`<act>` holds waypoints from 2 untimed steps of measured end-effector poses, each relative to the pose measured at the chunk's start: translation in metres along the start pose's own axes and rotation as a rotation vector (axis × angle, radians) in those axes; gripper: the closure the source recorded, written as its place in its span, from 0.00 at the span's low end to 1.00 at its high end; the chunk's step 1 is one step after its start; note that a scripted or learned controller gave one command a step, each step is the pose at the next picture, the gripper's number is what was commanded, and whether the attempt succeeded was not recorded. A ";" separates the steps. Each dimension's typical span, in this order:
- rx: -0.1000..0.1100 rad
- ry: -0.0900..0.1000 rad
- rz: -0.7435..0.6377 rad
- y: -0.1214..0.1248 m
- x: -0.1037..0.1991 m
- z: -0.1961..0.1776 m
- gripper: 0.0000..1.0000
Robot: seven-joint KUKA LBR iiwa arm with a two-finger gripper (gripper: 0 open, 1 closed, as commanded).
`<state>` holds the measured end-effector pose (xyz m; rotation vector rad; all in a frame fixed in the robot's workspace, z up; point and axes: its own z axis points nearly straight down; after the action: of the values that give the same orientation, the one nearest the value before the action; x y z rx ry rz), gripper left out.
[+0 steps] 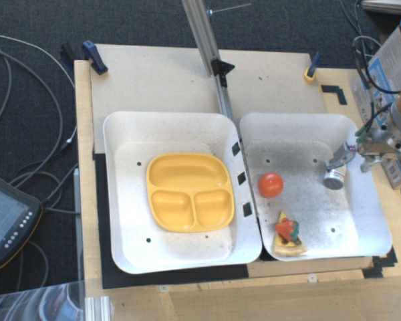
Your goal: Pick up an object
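A red ball-like fruit (271,184) lies in the right bin (361,236), close to its left wall. A toy pizza slice (288,236) with red and green topping rests near that bin's front edge. My gripper (335,171) reaches in from the right and hangs over the right bin's upper right part, about a hand's width to the right of the red fruit and apart from it. Nothing shows in its grasp. The grey arm (387,142) is cut off by the view's right side.
The left bin (120,179) bears a yellow divided plate (190,191) in its middle. A slanted metal pole (204,29) rises from the back between the bins. Blue clamps (93,55) sit at the bench's back corners. Cables and a pendant (7,219) lie left of the bench.
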<state>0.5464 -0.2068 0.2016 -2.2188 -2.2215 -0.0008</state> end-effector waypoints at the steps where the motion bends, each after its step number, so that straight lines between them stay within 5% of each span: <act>1: 0.000 0.000 0.000 0.000 0.000 0.000 0.00; 2: 0.005 0.001 0.001 -0.008 0.003 0.046 0.00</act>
<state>0.5383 -0.2033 0.1557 -2.2171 -2.2169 0.0031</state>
